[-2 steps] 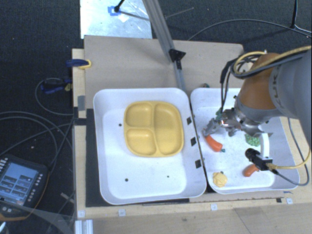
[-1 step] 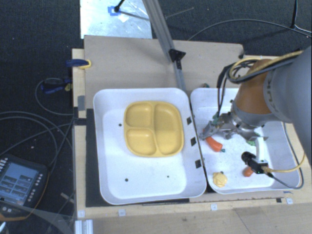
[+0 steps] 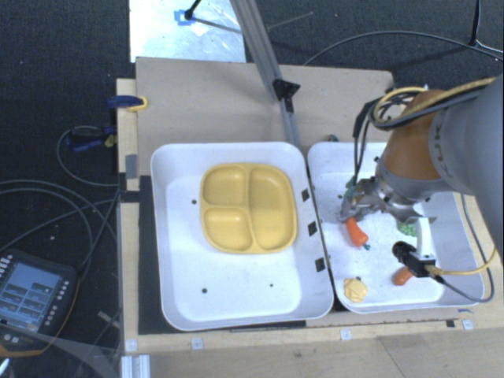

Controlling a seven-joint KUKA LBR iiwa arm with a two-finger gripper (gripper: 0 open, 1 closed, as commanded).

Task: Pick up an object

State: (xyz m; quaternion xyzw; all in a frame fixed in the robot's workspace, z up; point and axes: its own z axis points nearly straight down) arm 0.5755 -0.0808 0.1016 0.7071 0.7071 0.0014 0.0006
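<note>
My gripper (image 3: 352, 208) hangs low over the left part of the right bin (image 3: 331, 164), reaching in from the right. Directly below its tip lies a small orange carrot-like piece (image 3: 357, 233), touching or nearly touching the tip. A yellow lumpy piece (image 3: 355, 290) sits near the bin's front edge. Another orange piece (image 3: 403, 276) lies at the front right. A green piece (image 3: 408, 229) peeks out from under the wrist.
The left bin (image 3: 181, 290) holds a yellow divided plate (image 3: 248, 207) in its back half. A grey pole (image 3: 264, 50) slants down to the bench behind the bins. The arm's bulk covers the right bin's back right part.
</note>
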